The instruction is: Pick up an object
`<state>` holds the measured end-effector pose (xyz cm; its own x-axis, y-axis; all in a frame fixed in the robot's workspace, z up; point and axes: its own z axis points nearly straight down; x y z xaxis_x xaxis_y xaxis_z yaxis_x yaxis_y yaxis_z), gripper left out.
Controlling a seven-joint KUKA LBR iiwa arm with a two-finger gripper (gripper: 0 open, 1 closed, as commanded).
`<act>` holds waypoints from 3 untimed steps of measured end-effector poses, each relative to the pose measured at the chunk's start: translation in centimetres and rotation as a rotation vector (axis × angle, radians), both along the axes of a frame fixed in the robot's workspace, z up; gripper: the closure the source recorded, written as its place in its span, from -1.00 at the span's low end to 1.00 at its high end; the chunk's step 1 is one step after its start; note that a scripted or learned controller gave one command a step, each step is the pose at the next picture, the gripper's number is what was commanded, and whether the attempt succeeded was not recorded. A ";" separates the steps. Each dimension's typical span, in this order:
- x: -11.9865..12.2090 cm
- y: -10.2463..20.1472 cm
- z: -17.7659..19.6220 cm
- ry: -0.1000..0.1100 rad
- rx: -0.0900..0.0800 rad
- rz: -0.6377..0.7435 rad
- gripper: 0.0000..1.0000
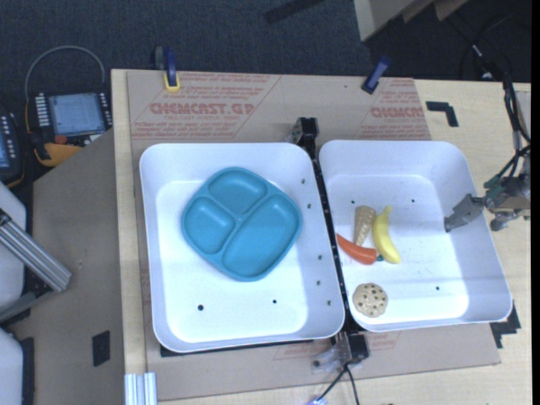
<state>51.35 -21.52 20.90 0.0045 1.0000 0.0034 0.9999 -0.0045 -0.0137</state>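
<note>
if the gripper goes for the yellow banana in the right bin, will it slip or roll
The banana looks smooth and glossy, so it may slip. Its curve probably makes it rock or pivot rather than roll. It lies against the red pepper and cone, so a push would likely shift them too.

arm point(506, 194) cut off at right edge, tool point(462, 213) fingers too small to tell
</note>
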 end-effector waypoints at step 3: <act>-0.2 -0.6 -10.1 -0.008 -0.001 0.003 -1.00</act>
<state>51.17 -22.16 10.81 0.0011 1.0000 0.0027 1.0000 -0.0011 -0.0054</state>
